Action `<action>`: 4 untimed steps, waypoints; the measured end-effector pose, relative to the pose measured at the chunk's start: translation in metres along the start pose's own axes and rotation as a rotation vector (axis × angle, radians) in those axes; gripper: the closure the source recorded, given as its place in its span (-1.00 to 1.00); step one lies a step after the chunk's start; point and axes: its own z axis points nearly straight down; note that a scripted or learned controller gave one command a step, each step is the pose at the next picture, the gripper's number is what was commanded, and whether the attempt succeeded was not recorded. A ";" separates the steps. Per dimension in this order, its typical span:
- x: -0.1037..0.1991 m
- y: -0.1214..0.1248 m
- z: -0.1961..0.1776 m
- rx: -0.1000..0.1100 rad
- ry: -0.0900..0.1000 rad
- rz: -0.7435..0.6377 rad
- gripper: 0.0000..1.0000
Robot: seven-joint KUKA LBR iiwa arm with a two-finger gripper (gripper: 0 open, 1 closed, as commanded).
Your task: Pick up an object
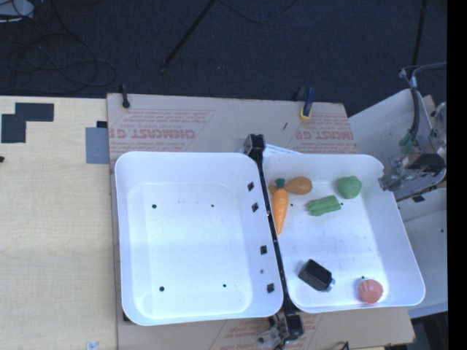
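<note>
Six small things lie in the right-hand bin (pixel 394 224), all loose and none of them held. Near that bin's upper left, a carrot (pixel 279 208) lies along the divider (pixel 266 203) where the two bins meet, its green top pointing to the top of the frame. An orange oval piece (pixel 298 186) sits just beside the carrot's top, close to the bin's upper wall. Toward the centre of the frame's right half lies a green long piece (pixel 323 205), and up and right of it a rounder green lump (pixel 349 187), near the upper right corner of the bin. A black block (pixel 316 275) rests tilted in the lower part of the bin, with a pinkish-red ball (pixel 371 291) to its right, close to the lower right wall. Between the upper group and the lower pair the white floor is bare, a broad open strip across the middle of the bin.

At the right edge of the frame, just outside the bin's upper right rim, stands the gripper (pixel 416 170), well apart from every piece; whether its claw is spread or closed cannot be told.

The left-hand bin (pixel 131 232) fills the middle of the frame. Both bins rest on a cardboard sheet (pixel 182 126), fixed at its upper edge by a clamp (pixel 306 104).
</note>
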 end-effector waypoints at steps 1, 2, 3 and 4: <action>0.068 -0.044 -0.061 0.007 0.004 -0.001 1.00; 0.128 -0.059 -0.085 0.010 0.003 -0.001 1.00; 0.222 -0.037 -0.086 0.013 0.003 -0.005 1.00; 0.299 -0.060 -0.065 0.017 0.002 -0.004 1.00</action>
